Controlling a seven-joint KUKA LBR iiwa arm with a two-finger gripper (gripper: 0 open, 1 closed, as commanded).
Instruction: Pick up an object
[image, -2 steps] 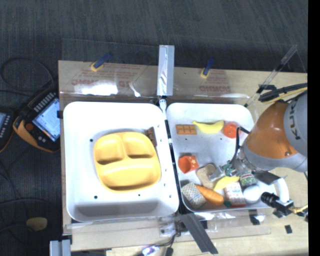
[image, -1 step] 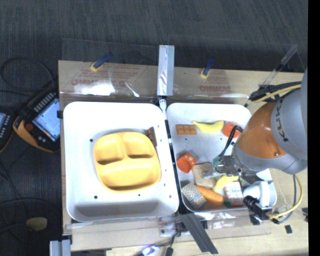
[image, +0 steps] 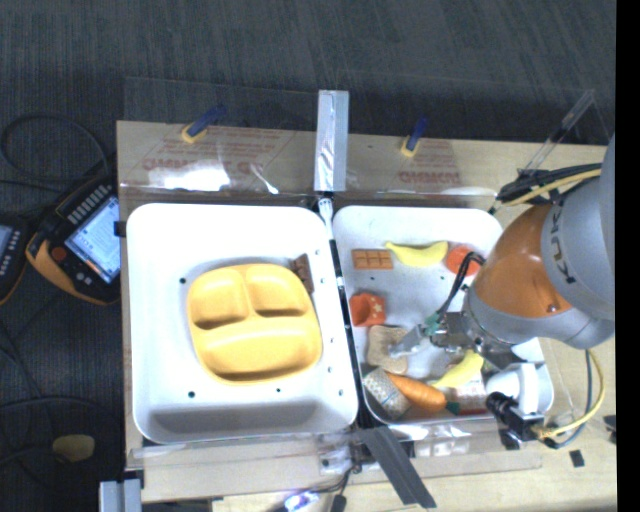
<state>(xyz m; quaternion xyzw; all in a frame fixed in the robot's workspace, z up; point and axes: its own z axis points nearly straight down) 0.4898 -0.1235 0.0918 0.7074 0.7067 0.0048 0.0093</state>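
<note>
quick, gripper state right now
gripper: low in the right bin among the toy food; open or shut cannot be told.

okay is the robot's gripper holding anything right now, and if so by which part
It cannot be told. The gripper sits low among toy food in the right white bin, near the orange carrot.

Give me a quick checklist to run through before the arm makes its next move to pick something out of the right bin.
1. Gripper is over the right bin: ok.
2. Reachable objects near it, the carrot and a beige piece: ok.
3. Fingers open or shut: cannot tell, the wrist hides them.
4. Anything already held: cannot tell.
5. Target stands apart from its neighbours: not ok, the items under the gripper are crowded together.
6. Yellow tray in the left bin is out of the arm's way: ok.
</note>
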